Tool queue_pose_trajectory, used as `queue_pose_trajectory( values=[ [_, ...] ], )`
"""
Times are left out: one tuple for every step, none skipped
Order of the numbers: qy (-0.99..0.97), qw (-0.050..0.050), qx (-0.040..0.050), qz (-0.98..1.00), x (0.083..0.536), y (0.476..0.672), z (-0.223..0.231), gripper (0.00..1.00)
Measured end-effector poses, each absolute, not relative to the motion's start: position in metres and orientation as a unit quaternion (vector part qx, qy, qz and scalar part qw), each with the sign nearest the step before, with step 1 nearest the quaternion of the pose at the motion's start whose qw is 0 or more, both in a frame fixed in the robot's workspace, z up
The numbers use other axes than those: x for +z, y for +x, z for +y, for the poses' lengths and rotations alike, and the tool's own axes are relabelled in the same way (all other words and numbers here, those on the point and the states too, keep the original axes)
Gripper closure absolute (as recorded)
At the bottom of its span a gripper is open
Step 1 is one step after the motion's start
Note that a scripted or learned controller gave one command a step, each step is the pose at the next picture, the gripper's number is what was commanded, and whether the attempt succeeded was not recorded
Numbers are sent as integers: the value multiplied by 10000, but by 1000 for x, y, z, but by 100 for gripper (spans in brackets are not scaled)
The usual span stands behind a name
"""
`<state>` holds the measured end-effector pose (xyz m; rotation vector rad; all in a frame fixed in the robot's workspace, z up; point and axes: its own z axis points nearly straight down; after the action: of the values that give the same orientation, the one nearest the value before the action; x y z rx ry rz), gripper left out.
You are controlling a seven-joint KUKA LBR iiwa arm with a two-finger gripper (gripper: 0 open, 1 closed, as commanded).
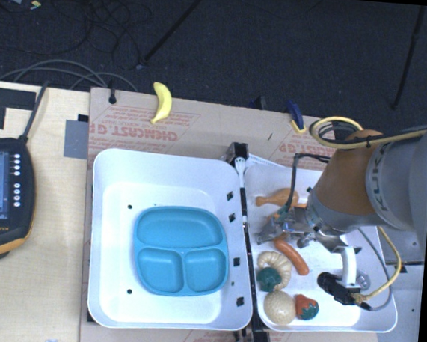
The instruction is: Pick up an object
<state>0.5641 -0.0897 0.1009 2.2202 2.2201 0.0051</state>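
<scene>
Surface: cardboard-covered bench (202, 131) on dark floor, carrying two white bins side by side; we also see a banana (161, 102) lying loose on the cardboard behind them.
Left bin (115, 179): holds a blue divided plate (180, 248), flat in the middle.
Right bin (380, 314): crowded with small toy foods, gathered here as the picking stock.
Arm (362, 188): reaches in from the right, bent low over the right bin.
Tool (287, 228): down among the items; we cannot tell whether it is apart or together.
Sausage (292, 257): we judge it the likeliest target, just beside the tool; long axis runs diagonally, upper left to lower right.
Neighbours: chicken leg (274, 199) behind, doughnut (274, 264) and a pale ball (279, 307) in front.
</scene>
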Motion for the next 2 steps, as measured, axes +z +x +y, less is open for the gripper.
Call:
queue_pose_trajectory(
  values=[
    [7099, -29, -14, 7043, 107, 561, -92, 100],
    [7046, 49, 55, 7096, 257, 596, -42, 100]
  ],
)
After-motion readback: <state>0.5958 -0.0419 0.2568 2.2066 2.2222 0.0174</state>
